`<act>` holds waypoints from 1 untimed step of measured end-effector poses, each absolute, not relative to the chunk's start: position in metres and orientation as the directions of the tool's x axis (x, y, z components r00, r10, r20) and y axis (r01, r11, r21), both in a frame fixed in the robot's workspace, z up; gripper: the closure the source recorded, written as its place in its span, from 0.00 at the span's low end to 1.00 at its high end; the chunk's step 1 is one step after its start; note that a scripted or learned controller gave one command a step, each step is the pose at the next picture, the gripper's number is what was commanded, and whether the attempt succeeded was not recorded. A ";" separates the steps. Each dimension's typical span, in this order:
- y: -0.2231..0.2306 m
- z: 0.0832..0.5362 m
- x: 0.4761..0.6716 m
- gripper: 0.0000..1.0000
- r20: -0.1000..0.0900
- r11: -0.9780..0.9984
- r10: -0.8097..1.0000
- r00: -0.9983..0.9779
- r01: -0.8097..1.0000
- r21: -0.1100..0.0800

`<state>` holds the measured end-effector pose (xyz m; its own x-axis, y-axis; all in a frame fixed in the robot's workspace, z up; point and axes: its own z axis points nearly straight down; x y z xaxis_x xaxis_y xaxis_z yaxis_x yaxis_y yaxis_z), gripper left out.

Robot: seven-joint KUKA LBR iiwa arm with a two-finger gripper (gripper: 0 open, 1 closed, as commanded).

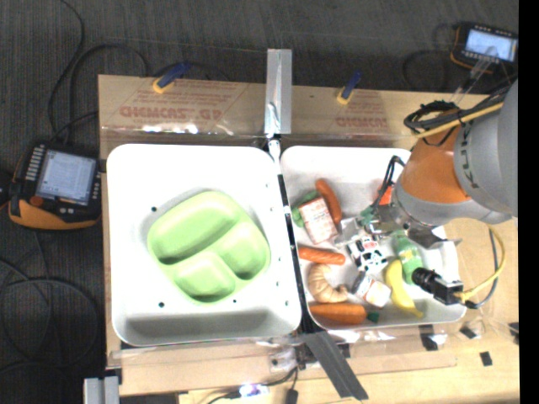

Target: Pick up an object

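While the grey arm leans in from the right with its orange band low over the right bin, the tool dips among toy food; whether it is wide or narrow cannot be told. Just beside it lie a banana and sausage, farther off two carrots and, well apart in the left bin, a green tray.

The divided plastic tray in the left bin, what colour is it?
Light green: the divided plastic tray lies in the white left bin, seen best in the camera view.
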<state>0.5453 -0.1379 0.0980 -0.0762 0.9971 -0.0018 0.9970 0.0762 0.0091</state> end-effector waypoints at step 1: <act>-0.099 0.213 0.542 1.00 -0.002 0.043 0.999 -0.043 0.999 -0.003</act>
